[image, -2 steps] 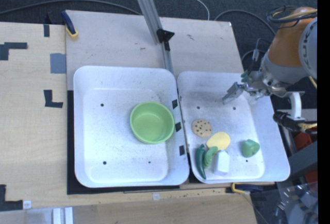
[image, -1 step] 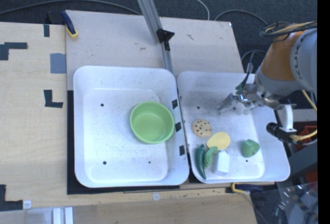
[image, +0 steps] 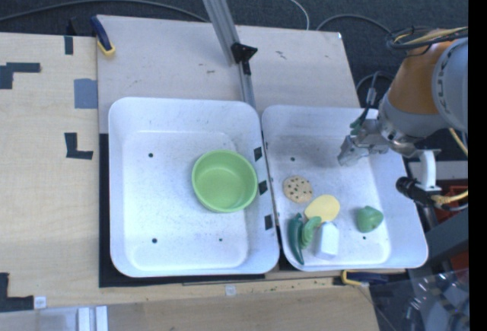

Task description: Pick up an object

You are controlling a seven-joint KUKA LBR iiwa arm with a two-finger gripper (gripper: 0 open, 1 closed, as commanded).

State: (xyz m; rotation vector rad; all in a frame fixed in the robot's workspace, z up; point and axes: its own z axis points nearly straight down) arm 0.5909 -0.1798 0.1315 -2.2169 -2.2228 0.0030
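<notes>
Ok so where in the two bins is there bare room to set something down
Left bin: bare floor all around the green bowl, widest on its left. Right bin: bare back half, left of the gripper. Its front is crowded: cookie, yellow piece, white bottle, green items.

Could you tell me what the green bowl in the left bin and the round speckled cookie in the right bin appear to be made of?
Green bowl: probably moulded plastic, judging by its uniform light green colour, smooth surface and soft sheen on the rim. Cookie: likely a plastic or rubber toy food, tan with dark specks and a matte look; the view is too small to be sure.
</notes>
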